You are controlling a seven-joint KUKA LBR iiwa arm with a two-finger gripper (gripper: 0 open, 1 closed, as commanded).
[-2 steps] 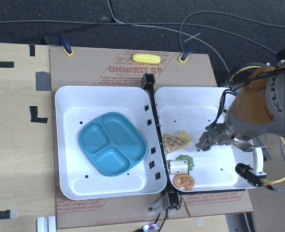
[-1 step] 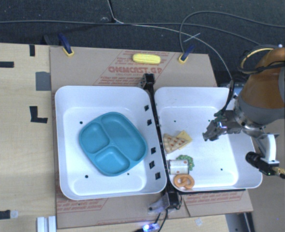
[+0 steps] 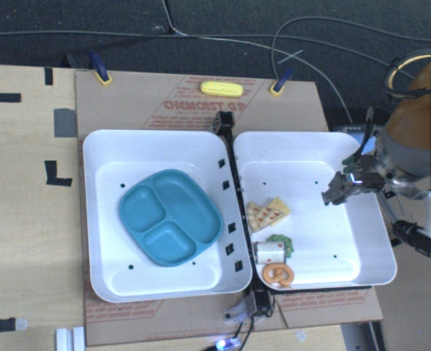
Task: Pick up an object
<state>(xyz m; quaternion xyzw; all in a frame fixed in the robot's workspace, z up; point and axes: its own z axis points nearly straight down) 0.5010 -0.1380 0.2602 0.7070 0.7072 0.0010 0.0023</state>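
Observation:
In the right bin (image 3: 310, 148) several small items lie near its left wall: a tan waffle-like wedge (image 3: 266, 213), a small white can with a green piece behind it (image 3: 271, 251), and an orange pretzel (image 3: 278, 273). My gripper (image 3: 337, 192) hovers over the right part of this bin, well to the right of those items, with nothing seen between its fingers. The arm comes in from the right edge. A blue divided plate (image 3: 170, 216) lies in the left bin (image 3: 156, 141).
A yellow corn cob (image 3: 221, 89) lies on the cardboard behind the bins. Black clips line the divider (image 3: 232, 196) between the bins. Cables run across the dark floor at the back. The middle of the right bin's floor is bare.

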